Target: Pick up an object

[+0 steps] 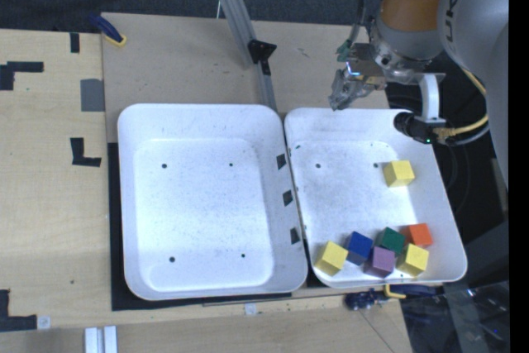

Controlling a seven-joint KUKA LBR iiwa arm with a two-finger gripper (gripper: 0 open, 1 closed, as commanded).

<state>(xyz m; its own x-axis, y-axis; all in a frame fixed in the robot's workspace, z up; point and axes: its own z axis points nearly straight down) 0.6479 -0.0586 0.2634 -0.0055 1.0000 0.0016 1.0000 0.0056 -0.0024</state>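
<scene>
My gripper (342, 97) hangs over the far rim of the right bin (347, 178), well above the blocks. Nothing shows between its tips. A lone yellow block (398, 173) lies near the right wall of that bin. Along the near edge sit a yellow block (332, 257), a blue block (359, 246), a purple block (383, 260), a green block (391, 240), an orange block (419, 235) and another yellow block (415, 259), packed close together.
The left bin (198, 194) stands beside the right one, their rims touching in the middle. A slanted metal bar (235, 4) with a black clamp (262, 51) rises behind the bins. A blue and yellow clip (107, 29) lies at the bench's far left.
</scene>
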